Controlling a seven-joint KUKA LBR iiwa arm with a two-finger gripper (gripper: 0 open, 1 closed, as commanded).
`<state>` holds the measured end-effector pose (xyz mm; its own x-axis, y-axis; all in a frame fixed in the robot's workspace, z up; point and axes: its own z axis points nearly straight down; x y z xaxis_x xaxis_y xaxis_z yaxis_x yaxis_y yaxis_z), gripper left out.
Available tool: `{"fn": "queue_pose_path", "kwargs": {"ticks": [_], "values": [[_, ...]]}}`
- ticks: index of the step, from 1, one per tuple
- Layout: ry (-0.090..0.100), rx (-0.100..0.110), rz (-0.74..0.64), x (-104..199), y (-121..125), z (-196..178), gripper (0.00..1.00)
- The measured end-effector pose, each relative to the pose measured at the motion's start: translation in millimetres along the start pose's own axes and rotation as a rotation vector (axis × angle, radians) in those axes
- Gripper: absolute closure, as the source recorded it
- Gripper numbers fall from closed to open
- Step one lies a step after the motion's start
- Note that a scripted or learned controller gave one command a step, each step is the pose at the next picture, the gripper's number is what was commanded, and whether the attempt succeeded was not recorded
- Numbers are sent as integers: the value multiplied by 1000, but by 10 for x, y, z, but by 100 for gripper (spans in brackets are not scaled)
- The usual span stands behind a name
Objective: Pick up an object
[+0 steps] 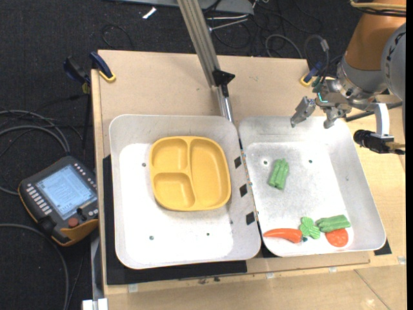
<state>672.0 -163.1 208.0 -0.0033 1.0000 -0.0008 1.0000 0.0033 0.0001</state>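
Left bin (pixel 129 237) — yellow tray (pixel 191 173); right bin (pixel 361 192) — 4 toy vegetables (pixel 279 173).

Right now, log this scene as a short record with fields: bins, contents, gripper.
left bin: holds a yellow divided plate
right bin: holds a green bean pod near the middle; an orange pepper, a green leafy piece, a green pod and a red piece clustered at the near edge
gripper: open, above the right bin's far edge, holding nothing
pendant: left of the bench
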Motion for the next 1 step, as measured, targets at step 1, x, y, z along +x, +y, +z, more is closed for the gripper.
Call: {"fn": "queue_pose_path", "kwargs": {"ticks": [1], "values": [[-1,0,0,-2,0,0,0]]}}
